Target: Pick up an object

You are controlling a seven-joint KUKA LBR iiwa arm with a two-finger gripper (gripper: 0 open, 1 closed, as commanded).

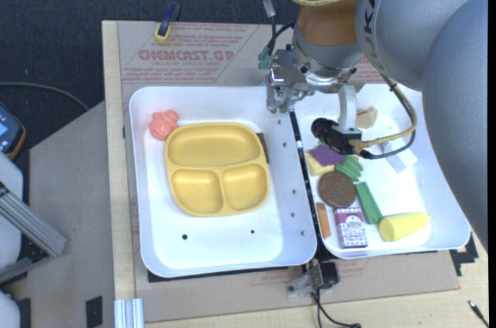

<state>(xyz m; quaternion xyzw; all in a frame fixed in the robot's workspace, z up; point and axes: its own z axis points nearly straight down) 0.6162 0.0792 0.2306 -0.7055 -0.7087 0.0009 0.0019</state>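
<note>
**While the gripper hangs at the bin divide, no object is up yet**

Where the two bins meet, at their far end, the gripper (283,95) hangs low over the rims, with the arm reaching in from the right. How wide it stands I cannot tell from this angle. Nothing shows in its grip.

Left bin (155,202): a yellow tray (217,167) takes most of the floor. A pink lump (163,124) sits just beside the tray's far-left corner.

Right bin (403,191): crowded. A purple block (325,157), brown disc (337,189) and green stick (364,193) lie touching in a cluster. A yellow cylinder (403,226) and red box (351,229) sit near the front rim. An orange stick (323,219) lies along the divide wall.

Judgement: the pick is not yet begun. Sitting over the divide keeps either bin within reach. The purple block is nearest, but its neighbours crowd it and leave little room to close on it. The pink lump stands clear on most sides and looks the easier grab. The tray looks too broad to take except by its rim.
</note>
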